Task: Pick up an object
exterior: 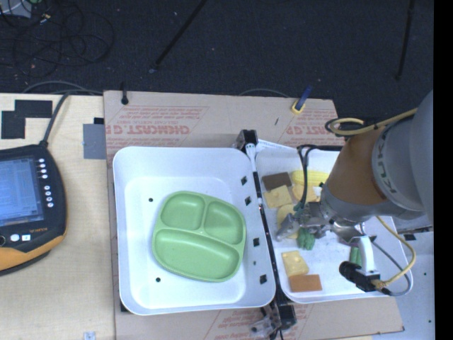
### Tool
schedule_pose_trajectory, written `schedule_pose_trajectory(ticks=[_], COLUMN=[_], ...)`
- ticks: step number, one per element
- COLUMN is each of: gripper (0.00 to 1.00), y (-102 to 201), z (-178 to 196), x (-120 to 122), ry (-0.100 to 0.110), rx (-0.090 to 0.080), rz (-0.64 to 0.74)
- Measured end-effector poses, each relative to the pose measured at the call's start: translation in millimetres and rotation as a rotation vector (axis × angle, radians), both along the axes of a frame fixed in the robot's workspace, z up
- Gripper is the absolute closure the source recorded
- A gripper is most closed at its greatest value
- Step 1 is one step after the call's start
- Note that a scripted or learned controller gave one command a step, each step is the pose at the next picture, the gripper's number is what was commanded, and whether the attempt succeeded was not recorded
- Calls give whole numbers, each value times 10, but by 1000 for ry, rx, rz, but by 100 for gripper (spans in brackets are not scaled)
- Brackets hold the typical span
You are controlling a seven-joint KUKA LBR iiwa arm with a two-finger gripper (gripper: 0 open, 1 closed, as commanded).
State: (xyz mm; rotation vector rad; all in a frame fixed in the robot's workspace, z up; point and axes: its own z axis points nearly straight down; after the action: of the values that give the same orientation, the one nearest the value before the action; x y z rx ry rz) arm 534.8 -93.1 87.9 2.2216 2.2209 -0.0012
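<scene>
Claw [296, 227] half-hidden among clutter

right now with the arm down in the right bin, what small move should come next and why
Probably a short, straight descent onto the small green piece, then a closing attempt. The end effector sits low in the right bin, just above that piece and among the yellow blocks. Nothing is visibly held, and the yellow wedge and orange piece lie further toward the near rim.

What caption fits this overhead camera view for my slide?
KUKA arm reaches into right bin of small items; green divided plate sits in left bin.
</scene>
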Motion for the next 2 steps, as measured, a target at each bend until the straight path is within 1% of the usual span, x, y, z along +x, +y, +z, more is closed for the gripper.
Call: schedule_pose_trajectory(ticks=[1, 2], gripper=[0, 0], y=[36, 20], z=[3, -4], x=[-281, 249], ry=[-2, 1], rx=[1, 2], rz=[-1, 2])
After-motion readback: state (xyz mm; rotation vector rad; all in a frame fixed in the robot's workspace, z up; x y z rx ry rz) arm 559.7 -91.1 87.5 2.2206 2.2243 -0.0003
